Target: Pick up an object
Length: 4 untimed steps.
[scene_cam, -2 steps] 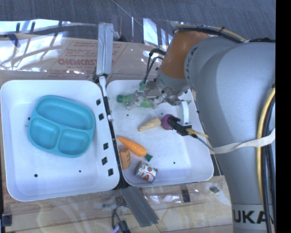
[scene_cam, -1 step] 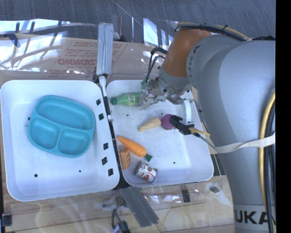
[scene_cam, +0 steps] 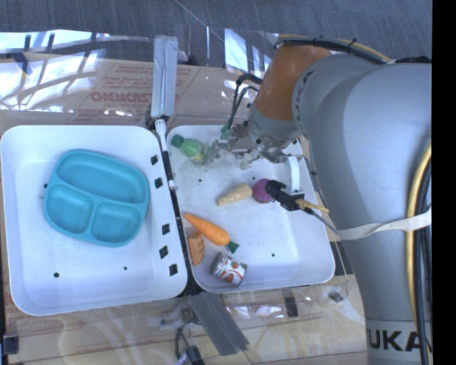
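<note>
End effector (scene_cam: 213,149) (grip state unclear) sits by the green bottle (scene_cam: 188,147) near the right bin's (scene_cam: 308,261) back edge.

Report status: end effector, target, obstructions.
End effector low at the right bin's far-left corner, by the green bottle; grip state unreadable. Nothing seen held. Carrot, can, cone lie apart, nearer the front.

End effector (scene_cam: 213,149) beside green bottle (scene_cam: 188,147) in right bin (scene_cam: 313,261)
</note>
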Each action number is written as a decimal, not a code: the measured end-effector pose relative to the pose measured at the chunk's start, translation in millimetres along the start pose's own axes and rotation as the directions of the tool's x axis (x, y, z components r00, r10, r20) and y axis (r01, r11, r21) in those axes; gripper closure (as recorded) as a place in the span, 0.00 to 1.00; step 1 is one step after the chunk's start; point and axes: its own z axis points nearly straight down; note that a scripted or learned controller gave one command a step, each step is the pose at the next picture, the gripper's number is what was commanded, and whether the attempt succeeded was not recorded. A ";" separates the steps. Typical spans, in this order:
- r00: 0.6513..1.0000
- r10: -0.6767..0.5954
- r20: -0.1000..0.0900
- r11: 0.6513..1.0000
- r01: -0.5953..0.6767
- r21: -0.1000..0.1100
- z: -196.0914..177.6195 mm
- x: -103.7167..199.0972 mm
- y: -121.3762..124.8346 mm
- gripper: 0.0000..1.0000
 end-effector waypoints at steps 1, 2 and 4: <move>1.000 0.008 0.002 1.000 -0.008 -0.007 9.6 -39.8 -39.7 0.00; 1.000 0.002 -0.002 1.000 -0.002 -0.007 9.9 27.3 -46.5 0.00; 1.000 0.000 0.000 1.000 0.000 0.003 0.6 9.6 -0.7 1.00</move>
